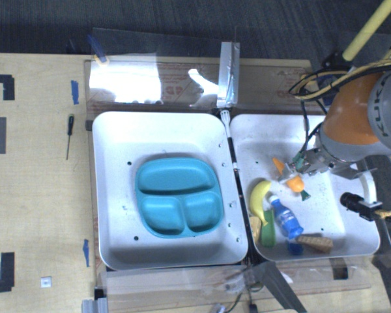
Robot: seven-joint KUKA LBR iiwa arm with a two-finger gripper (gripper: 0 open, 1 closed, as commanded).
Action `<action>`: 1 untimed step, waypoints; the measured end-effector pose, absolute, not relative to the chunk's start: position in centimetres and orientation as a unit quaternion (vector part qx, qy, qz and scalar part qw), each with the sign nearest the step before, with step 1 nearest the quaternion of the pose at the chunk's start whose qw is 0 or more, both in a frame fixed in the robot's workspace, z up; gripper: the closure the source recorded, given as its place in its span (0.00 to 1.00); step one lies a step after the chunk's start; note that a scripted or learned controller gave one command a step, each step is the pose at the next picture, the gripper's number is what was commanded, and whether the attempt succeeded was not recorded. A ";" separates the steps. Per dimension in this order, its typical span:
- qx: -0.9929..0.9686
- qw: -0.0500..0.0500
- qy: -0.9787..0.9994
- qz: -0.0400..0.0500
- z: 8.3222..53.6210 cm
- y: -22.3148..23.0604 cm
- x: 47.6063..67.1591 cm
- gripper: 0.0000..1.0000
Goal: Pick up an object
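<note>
Brown roll (315, 242): lay along the near edge of the right bin (358, 237), just right of the blue bottle
Blue bottle (286, 220): small, white-capped, lay slanted near the middle of the right bin's floor, its cap end toward the banana
Banana (259, 196): yellow, curved, lay against the left wall of the right bin
Green item (268, 232): lay just below the banana, beside the bottle; its kind could not be told
Orange pieces (295, 184): one small piece beside the gripper's tip, a second (277, 167) slightly toward the bin's far edge
Gripper (302, 164): low over the right bin's middle, close to the orange pieces; jaw state could not be told, and nothing was seen held
Arm (358, 119): grey with an orange band, reached in over the right bin's far right corner
Left bin (111, 149): held a blue divided tray (178, 195), three compartments, at its centre
</note>
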State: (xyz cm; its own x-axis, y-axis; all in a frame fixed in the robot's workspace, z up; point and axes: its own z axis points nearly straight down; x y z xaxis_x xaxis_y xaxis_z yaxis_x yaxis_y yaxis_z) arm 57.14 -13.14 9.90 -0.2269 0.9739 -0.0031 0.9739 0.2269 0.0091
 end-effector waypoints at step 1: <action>0.601 0.003 0.799 0.004 22.3 -0.8 59.8 1.00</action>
State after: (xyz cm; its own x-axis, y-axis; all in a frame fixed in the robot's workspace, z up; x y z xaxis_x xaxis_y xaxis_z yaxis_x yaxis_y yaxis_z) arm 59.78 -0.78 22.28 -0.2775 0.9607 0.0005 0.9607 0.2775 0.0106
